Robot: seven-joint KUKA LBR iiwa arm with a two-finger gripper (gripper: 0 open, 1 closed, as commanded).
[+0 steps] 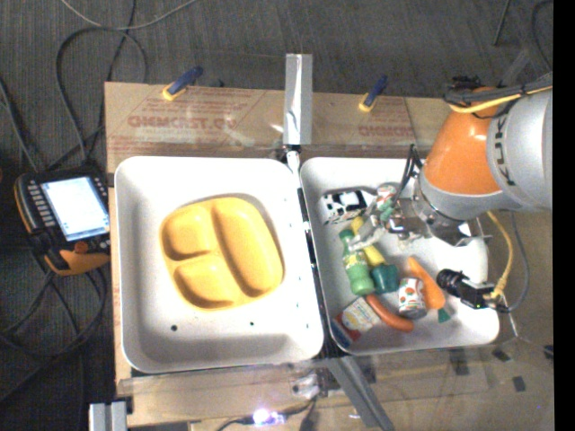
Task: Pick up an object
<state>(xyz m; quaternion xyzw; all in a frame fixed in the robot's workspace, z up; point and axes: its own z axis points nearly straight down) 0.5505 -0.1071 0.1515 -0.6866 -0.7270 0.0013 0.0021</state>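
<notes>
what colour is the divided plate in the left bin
Yellow. The divided plate lies in the left bin, and the camera view shows it plainly.

1. The arm [490, 155] is being cut off by the right edge of the picture, so its base is not showing.
2. The arm's wrist is covering the upper right corner of the right bin [316, 241], and anything lying under it is staying hidden.
3. The gripper [388, 212] is looking small and blurred against the toys; the state of its jaws is not readable.
4. The black-and-white item [341, 205] is being partly covered and too small to name.
5. The handheld screen [72, 206] is glowing, but its text is too small to read.
</notes>
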